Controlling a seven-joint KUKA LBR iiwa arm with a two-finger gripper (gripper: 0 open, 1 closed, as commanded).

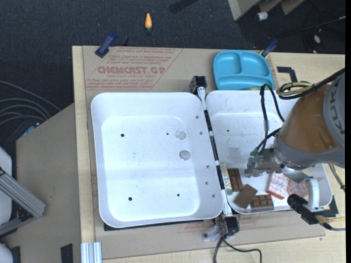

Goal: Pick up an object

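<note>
In the right bin (236, 119), several small items lie at the front: a brown bar (235, 179) against the left wall, a brown square piece (245, 195), another dark bar (262, 202) and a red-and-white packet (278, 186). My gripper (254, 166) hangs low over the bin's front half, just above and right of the brown bar and left of the packet. The arm's orange band (310, 122) and grey wrist cover the bin's right side.
The left bin (109, 147) holds two small grey discs (181, 135) (185, 155) near its right side. A blue divided tray (243, 70) stands behind the right bin. A blue clip (106, 45) lies at the bench's back left edge, and an orange bit (148, 21) lies on the floor beyond.
</note>
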